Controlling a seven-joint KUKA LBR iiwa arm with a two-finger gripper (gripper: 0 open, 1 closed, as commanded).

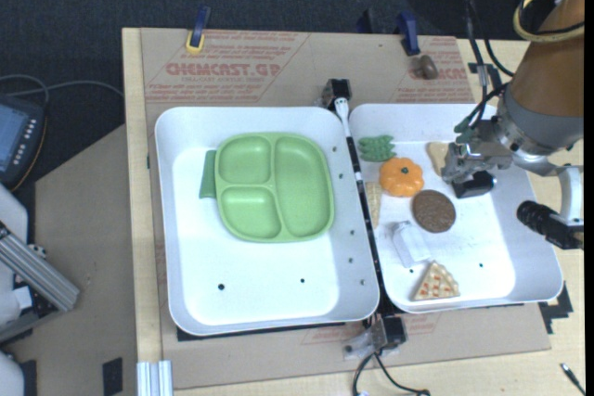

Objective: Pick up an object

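Note:
My gripper hangs over the right bin, near its back middle. Just left of it lies an orange pumpkin, and a round brown cookie sits just below and in front of it. A tan piece lies partly hidden behind the gripper. A green leafy toy rests at the bin's back left. A pizza slice lies near the front, with a pale clear item between it and the cookie. Nothing is visibly held.
The left bin holds a green divided plate. A black divider with clips runs between the bins. A pale tan stick lies along the right bin's left wall. The arm's grey and orange body fills the right side.

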